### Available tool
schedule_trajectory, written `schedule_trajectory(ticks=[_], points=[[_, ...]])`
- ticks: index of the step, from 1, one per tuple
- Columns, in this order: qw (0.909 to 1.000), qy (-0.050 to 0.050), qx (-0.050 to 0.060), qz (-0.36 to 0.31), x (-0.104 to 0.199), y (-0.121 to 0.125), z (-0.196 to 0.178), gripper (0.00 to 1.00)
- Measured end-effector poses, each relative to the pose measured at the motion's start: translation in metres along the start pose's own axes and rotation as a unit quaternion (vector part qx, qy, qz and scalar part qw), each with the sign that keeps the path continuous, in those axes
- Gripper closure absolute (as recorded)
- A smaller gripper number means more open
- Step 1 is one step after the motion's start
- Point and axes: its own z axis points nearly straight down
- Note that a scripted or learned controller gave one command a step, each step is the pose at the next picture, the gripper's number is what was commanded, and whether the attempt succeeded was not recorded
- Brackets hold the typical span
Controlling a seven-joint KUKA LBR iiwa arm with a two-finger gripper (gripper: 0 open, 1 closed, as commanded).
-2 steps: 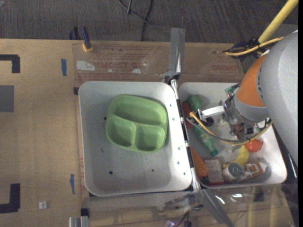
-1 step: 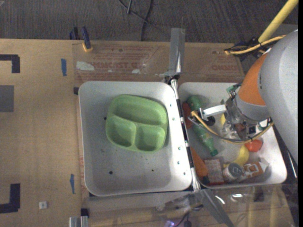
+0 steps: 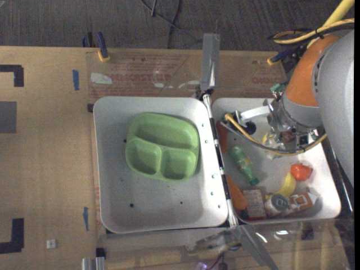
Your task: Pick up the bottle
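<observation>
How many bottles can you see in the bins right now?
1. The green bottle lies on its side in the right bin, near its left wall, below the gripper. The arm covers the bin's upper right, so another could be hidden there.

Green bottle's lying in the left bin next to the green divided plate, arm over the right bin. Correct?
Not quite. The camera view shows the green bottle lying in the right bin, near its left wall, not in the left bin. The green divided plate sits in the left bin by itself. The arm is over the right bin, as you said.
</observation>
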Motion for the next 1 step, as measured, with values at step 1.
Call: schedule_trajectory(ticks=[1], points=[[1.0, 0.0, 0.0, 0.0, -0.0001, 0.0, 0.0001, 0.0]])
